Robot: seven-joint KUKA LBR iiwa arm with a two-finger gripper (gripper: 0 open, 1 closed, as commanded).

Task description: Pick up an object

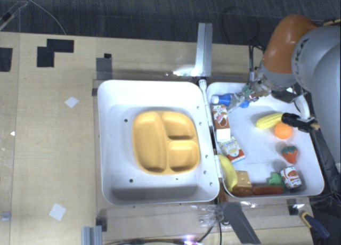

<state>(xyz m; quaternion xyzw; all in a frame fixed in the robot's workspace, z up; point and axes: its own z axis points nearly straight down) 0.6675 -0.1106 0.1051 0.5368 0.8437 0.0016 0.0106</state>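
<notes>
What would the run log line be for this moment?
arm: over right bin far corner | gripper: near blue item | nothing seen held | yellow tray: left bin

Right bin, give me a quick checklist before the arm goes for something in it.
1. Targets present in the right bin: ok; corn cob, orange ball, strawberry, banana lie there.
2. Gripper over the bin: ok, at its far left corner beside the blue item.
3. Jaws open: cannot tell.
4. Anything already held: cannot tell.
5. Isolated target: ok, strawberry sits apart.
6. Left bin: ok, yellow tray sits inside.
</notes>
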